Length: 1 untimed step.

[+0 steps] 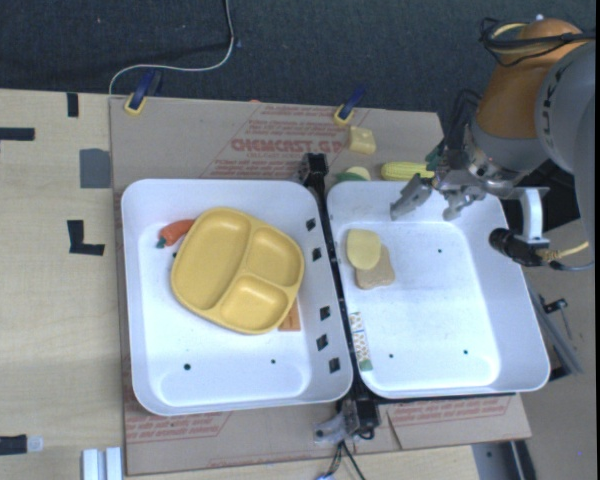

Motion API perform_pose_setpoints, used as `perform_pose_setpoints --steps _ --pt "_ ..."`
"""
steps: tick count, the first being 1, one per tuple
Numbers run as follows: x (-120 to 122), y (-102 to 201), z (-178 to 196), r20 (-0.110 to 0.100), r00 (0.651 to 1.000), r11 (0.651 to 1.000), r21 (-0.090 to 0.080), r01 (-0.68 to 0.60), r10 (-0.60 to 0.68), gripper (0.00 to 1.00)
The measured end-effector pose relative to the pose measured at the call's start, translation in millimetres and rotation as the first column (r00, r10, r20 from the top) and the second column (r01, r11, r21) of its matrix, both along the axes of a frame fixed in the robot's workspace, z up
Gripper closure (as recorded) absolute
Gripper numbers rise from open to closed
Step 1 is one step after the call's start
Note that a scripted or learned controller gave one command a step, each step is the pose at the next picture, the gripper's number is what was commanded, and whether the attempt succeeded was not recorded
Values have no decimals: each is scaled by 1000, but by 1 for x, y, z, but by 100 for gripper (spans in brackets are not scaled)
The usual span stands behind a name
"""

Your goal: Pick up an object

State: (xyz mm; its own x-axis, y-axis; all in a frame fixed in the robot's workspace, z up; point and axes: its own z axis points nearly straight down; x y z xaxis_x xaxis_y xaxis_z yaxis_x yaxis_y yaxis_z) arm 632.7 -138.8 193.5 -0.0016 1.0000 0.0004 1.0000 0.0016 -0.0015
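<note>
Cardboard sheet [180, 438] nearest the camera, spread under both bins, red print along its edges. Clamp hardware [345, 423] at the front of the seam between the bins.

Left bin [145, 368]: yellow divided plate [238, 268] with three compartments, lying tilted toward the bin's far half. Orange carrot-like piece [175, 231] poking out from under the plate's far-left edge; another orange sliver [292, 318] showing at its near-right edge.

Right bin [500, 358]: near half bare white. Toward the far-left part, pale yellow potato-like piece [363, 248] resting partly on a tan bread-like slice [376, 273], the two touching, close to the divider wall.

Farther back, at the right bin's far rim, gripper [432, 200] hanging over the edge, two fingers spread apart, nothing between them. Potato-like piece and slice below and to the gripper's left in the view, nearer the camera, apart from the fingertips, no contact.

Just beyond the far rim, on the cardboard: small green-and-white item [354, 174], yellow corn-like piece [408, 171] beside the gripper's fingers, yellow block [362, 141] farther back. Blue-and-yellow clips [137, 96] at the cardboard's far edge. Grey arm with orange band [515, 78] at far right. Dark carpet [330, 28] beyond, white cable [215, 58] looping across.
</note>
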Motion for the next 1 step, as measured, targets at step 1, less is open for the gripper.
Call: perform_pose_setpoints --steps 1 --pt "-16 34 -114 -1 1000 1000 -1 -1 1 0"
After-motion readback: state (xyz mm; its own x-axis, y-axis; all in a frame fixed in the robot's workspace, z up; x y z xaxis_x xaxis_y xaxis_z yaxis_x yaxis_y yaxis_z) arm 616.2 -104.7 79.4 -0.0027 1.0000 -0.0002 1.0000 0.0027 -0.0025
